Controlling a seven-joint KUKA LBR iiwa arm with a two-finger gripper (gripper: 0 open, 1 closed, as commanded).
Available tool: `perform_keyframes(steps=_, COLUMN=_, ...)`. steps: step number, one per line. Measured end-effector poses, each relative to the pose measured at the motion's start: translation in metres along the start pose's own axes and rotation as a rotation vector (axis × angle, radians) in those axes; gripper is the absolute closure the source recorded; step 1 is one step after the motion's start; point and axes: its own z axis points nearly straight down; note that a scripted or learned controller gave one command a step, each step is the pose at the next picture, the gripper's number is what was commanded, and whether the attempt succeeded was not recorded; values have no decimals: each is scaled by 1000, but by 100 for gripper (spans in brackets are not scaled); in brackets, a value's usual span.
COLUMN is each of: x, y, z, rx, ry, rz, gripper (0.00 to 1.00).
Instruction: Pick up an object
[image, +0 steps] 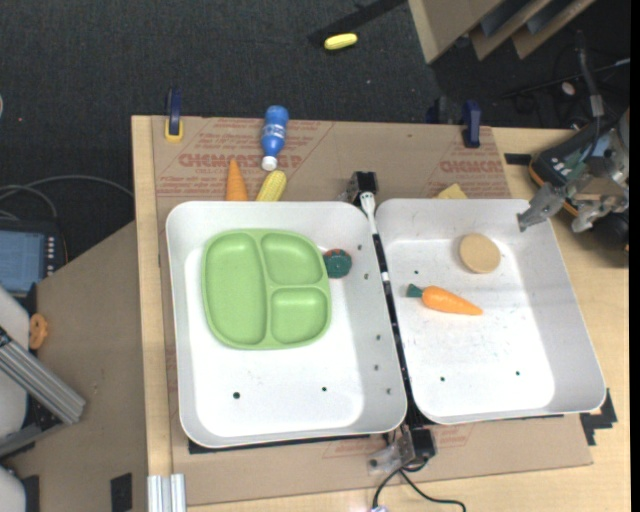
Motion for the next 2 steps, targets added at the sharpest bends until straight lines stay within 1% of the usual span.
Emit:
perform_keyframes(steps=1, x=-1, y=-3, z=166, rx=11, ry=8, rz=-1, gripper=0)
perform_keyframes(steps=2, x=44, y=60, z=161, rx=-6, ry=0, rz=-7, gripper=0)
